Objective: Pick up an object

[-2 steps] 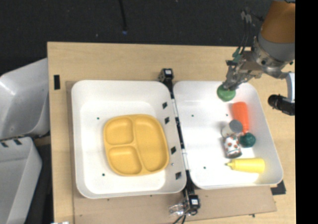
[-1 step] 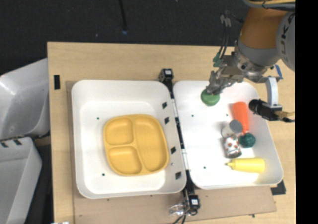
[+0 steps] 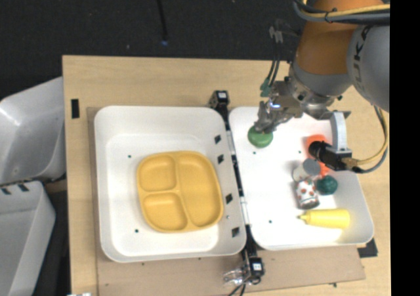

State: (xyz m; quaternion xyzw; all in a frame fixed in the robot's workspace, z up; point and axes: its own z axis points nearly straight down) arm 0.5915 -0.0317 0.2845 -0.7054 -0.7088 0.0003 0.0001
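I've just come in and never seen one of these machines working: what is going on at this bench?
A grey and orange robot arm reaches in from the right over the right bin. Its gripper is down at a small green object near that bin's far left corner; whether it has hold of it is unclear. A yellow bottle, a teal piece and other small items lie nearby. The left bin holds a yellow divided plate.
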